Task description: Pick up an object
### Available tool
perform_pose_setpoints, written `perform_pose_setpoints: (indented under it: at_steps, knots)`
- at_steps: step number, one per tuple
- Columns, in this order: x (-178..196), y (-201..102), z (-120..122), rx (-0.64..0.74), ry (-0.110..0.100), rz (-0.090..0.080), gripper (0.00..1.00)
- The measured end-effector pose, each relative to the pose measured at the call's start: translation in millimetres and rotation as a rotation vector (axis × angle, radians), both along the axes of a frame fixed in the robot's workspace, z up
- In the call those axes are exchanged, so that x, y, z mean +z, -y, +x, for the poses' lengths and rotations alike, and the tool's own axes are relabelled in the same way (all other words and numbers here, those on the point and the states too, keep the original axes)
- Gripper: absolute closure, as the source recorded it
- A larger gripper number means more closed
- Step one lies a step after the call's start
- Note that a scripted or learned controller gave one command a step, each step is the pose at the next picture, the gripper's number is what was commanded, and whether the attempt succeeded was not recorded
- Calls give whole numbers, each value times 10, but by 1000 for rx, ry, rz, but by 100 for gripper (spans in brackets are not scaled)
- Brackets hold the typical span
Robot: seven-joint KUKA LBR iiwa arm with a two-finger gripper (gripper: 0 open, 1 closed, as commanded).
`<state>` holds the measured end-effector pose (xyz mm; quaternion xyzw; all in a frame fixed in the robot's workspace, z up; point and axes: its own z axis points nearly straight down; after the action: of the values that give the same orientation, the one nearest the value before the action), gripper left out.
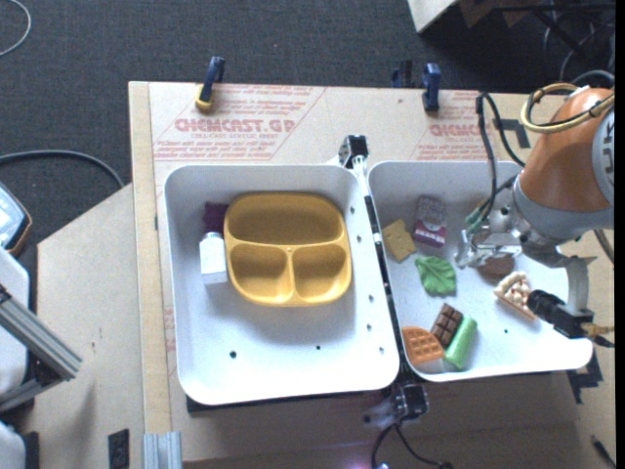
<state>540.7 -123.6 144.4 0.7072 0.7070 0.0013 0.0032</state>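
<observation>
Camera view puts the gripper (476, 249) low in the right bin (547, 360), near its right edge, over a brown piece (497, 266); whether the claw is apart or together I cannot tell. A good pick probably means centring on that piece, clear of the green leaf (437, 275). Both bins sit on a printed board (293, 125) above dark carpet (98, 37).

Dark grey carpet (117, 27) covers the floor. A pale board (293, 115) printed with red lettering tops the bench, fixed at twelve o'clock by a yellow clamp (208, 86) and a blue clamp (431, 86). Black cables (59, 159) trail at nine o'clock.
</observation>
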Motion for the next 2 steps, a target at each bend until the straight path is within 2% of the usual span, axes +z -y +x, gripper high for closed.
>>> perform_pose_setpoints:
  at_steps: [1,2]
  knots:
    - [610,-50,-38,2,2,0,100]
    - [820,-50,-26,1,-1,1,100]
